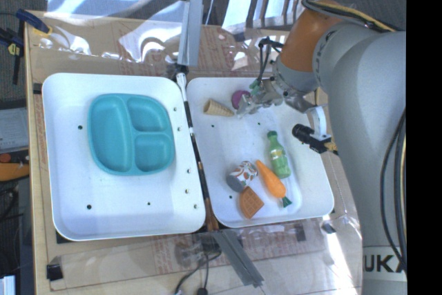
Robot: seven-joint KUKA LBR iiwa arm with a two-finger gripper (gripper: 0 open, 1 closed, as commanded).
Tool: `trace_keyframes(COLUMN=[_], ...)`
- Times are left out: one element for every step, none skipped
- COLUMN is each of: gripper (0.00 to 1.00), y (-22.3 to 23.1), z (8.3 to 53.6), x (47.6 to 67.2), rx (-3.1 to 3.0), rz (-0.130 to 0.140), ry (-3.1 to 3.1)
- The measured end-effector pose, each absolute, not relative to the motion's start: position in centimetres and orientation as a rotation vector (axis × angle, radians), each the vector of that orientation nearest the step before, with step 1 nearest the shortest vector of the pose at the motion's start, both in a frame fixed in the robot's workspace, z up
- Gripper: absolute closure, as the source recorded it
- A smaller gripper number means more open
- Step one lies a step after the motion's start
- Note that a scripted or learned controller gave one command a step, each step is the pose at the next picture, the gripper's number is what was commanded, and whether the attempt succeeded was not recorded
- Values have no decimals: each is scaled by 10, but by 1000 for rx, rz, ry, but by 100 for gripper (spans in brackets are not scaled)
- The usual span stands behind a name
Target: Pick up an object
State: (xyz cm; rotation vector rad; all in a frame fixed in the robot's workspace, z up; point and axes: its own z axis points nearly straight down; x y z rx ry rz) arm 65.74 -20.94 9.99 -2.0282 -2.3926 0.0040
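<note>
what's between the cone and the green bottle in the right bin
Bare white bin floor in the camera view: nothing lies between the cone and the green bottle.

- I read just one marking — the white letters "UKA" on the grey arm [376, 148], low at its base near the bottom right, the word's start cut off.
- Nothing else here is legible to me.

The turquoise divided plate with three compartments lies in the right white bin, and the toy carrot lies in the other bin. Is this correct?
Not quite. In the camera view, the turquoise divided plastic plate lies in the left shallow white bin, not the right one. The orange toy carrot is indeed in the other bin, the right shallow white bin.
</note>
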Motion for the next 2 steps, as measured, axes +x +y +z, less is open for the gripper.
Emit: trace_keyframes(gripper=[0,100], y=[-209,-209], z=[100,109], x=[658,658], rx=[-2027,-2023], rz=[3,4], ry=[-2393,-2396])
